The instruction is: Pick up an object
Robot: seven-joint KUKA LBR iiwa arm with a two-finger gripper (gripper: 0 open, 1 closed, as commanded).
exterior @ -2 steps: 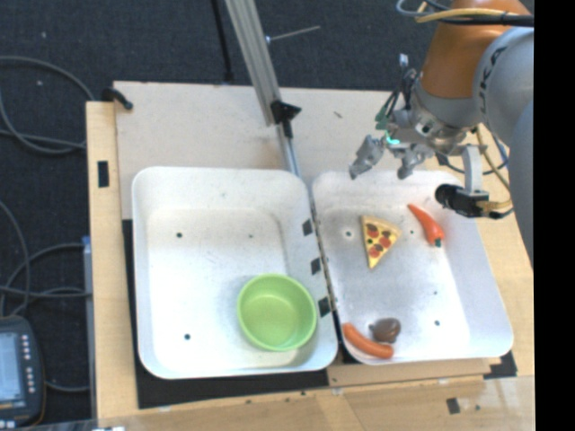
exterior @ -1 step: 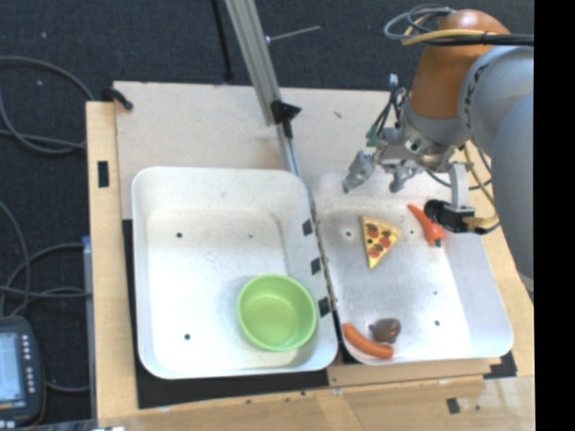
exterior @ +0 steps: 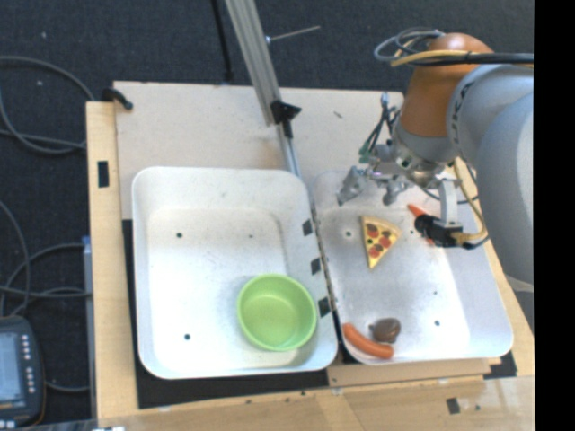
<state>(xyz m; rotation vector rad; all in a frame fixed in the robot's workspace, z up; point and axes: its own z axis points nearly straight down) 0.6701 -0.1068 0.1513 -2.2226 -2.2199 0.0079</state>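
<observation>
1. 2 white bins sit side by side on the tabletop (exterior: 198, 133).
2. The left bin (exterior: 180, 205) holds 1 green bowl (exterior: 277, 312).
3. The right bin (exterior: 467, 312) holds 1 pizza slice (exterior: 378, 241), 1 sausage (exterior: 367, 341), 1 brown lump (exterior: 386, 329) and 1 red item (exterior: 417, 211).
4. The arm (exterior: 449, 97) reaches in from the right; its pincer (exterior: 371, 189) hangs spread apart, holding nothing, over the right bin's far edge, just beyond the pizza slice.

This looks like a robot lab. A wooden bench (exterior: 198, 133) stands on dark carpet (exterior: 90, 25). Loose cables (exterior: 36, 142) lie left of the bench, and a metal pole (exterior: 256, 48) rises from its far edge.
</observation>
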